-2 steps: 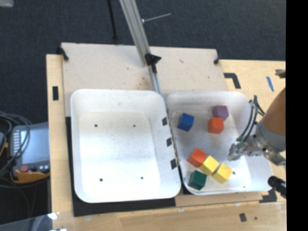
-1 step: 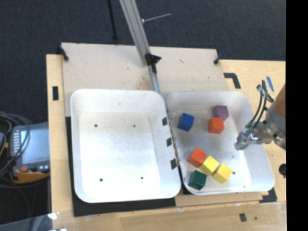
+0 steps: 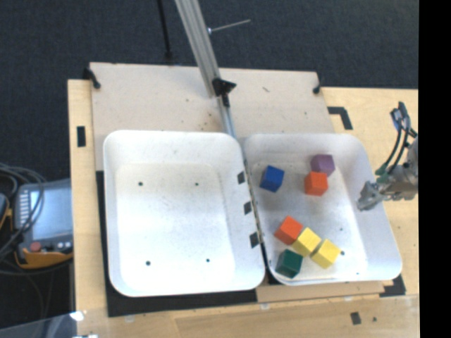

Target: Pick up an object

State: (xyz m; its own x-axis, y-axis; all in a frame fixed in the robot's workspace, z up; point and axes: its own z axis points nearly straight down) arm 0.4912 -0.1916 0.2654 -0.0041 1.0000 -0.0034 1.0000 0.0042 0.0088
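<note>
Camera view has the gripper (image 3: pixel 370 194) sitting right at the right rim of the right-hand shallow white bin (image 3: pixel 366 157), roughly halfway along that edge, and whether it is opened or closed I cannot tell from here; nothing shows in its hold. Trouble looks likeliest at the bin's front edge: the orange cube (image 3: pixel 288 229), two yellow cubes (image 3: pixel 308 241) (image 3: pixel 325 253) and the dark green cube (image 3: pixel 289 263) are packed in a touching cluster, so a descent there could well wedge onto two blocks at once or shove the lot against the wall. The rim is a hazard too, since a drop from this spot could clip the plastic lip. Safer targets, I judge, are the blue cube (image 3: pixel 272 178) near the left wall, standing apart, or the purple cube (image 3: pixel 323 163) and second orange cube (image 3: pixel 316 183) toward the back right corner, though those two touch. The arm comes in low from the right side, wrist cabling looping above it, tool pointing left toward the bin's interior. The left-hand white bin (image 3: pixel 113 189) lies alongside.
</note>
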